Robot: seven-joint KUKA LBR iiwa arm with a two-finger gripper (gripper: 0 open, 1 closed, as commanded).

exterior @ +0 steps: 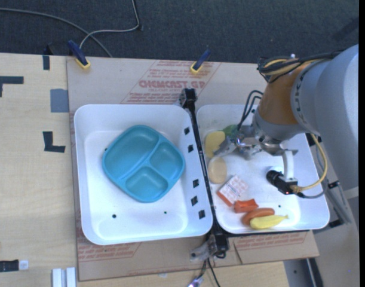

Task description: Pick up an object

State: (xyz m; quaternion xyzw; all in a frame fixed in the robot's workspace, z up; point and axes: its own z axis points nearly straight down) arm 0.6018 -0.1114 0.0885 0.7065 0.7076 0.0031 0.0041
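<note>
My gripper (pixel 244 144) is low in the upper middle of the right bin (pixel 307 220), under the grey wrist with its orange band. Just left of it lie a yellow rounded piece (pixel 214 141) and a small green item (pixel 231 130), partly hidden by the gripper. A tan round piece (pixel 217 171) lies below those. Toward the bin's front sit a red-and-white packet (pixel 233 190), a red-orange piece (pixel 246 205), a brown-orange sausage shape (pixel 258 214) and a yellow banana-like piece (pixel 269 222). I see nothing held in the gripper.
The left bin (pixel 92 220) holds a blue divided plate (pixel 144 162). A black divider with clips (pixel 197 160) runs between the bins. Cables (pixel 301 187) hang off the wrist over the right bin's right side. Yellow clamps (pixel 79 55) hold the cardboard at the back.
</note>
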